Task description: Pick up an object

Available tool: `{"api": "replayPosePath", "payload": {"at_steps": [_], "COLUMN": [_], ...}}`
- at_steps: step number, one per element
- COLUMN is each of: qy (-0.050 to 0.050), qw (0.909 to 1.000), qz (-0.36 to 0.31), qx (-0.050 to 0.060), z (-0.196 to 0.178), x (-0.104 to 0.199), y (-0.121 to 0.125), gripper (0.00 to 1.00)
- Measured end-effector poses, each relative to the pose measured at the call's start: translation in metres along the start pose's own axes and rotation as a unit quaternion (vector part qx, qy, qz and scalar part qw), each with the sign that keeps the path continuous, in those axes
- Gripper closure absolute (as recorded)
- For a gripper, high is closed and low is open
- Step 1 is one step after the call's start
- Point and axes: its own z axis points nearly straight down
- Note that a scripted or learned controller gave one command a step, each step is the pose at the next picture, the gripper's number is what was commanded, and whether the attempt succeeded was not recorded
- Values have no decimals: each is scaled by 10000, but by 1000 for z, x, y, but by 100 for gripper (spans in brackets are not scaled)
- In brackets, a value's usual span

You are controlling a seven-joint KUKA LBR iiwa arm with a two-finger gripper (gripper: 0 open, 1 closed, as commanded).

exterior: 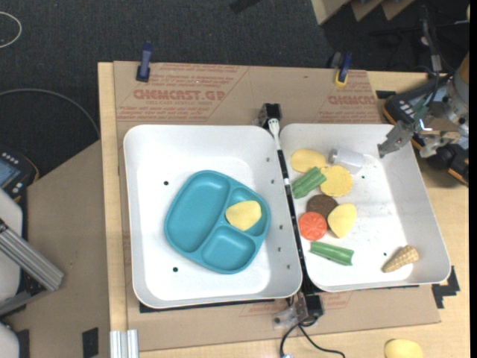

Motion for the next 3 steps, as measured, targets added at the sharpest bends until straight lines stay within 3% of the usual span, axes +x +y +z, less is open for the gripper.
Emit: {"api": "replayPosePath", "payload": {"at_steps": [1,2,3], "qy": [30,10,2], "qw": [10000,10000,10000], "qz": [10,-11,2], "qx": [82,10,1], "z": [162,54,57], "x": [13,61,58], "y": [-50,-109,-106], "gripper": [0,0,0]}}
